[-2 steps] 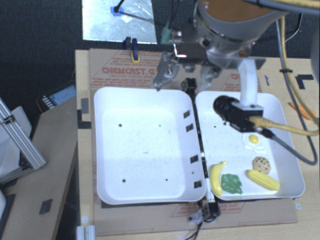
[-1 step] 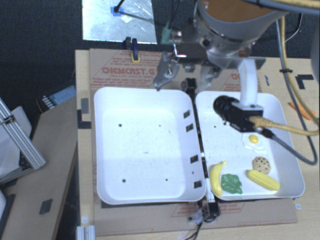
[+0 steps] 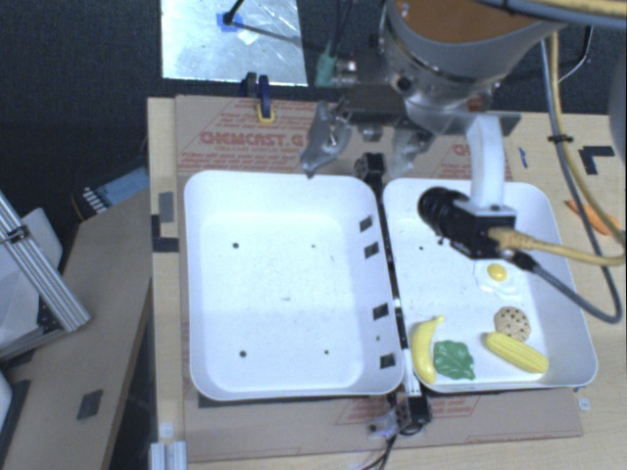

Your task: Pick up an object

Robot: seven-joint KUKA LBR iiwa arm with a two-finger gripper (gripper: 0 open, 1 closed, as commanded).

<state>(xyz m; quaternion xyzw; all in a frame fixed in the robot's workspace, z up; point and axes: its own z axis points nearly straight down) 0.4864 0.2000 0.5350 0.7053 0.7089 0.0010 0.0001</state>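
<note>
Cardboard-lined bench (image 3: 235,137) carrying two shallow white plastic bins. Two-finger metal gripper (image 3: 367,150) hangs above the bins' far rims, fingers apart, nothing between them. Left bin (image 3: 206,262) lies below and beside it. Right bin (image 3: 563,331) holds, at its near end, a yellow plastic banana (image 3: 424,349), green leaf-shaped toy (image 3: 455,360), yellow corn cob (image 3: 516,352), round brown cookie (image 3: 510,321) and fried-egg toy (image 3: 498,275). Risk: these candidates crowd together near the wall; a descent could strike the rim or nudge neighbours.

The gripper (image 3: 364,153) hangs over the bins' far edge; banana (image 3: 424,350), leaf (image 3: 455,360), corn (image 3: 516,352), cookie (image 3: 511,322) and egg (image 3: 498,274) lie in the right bin (image 3: 549,213).
</note>
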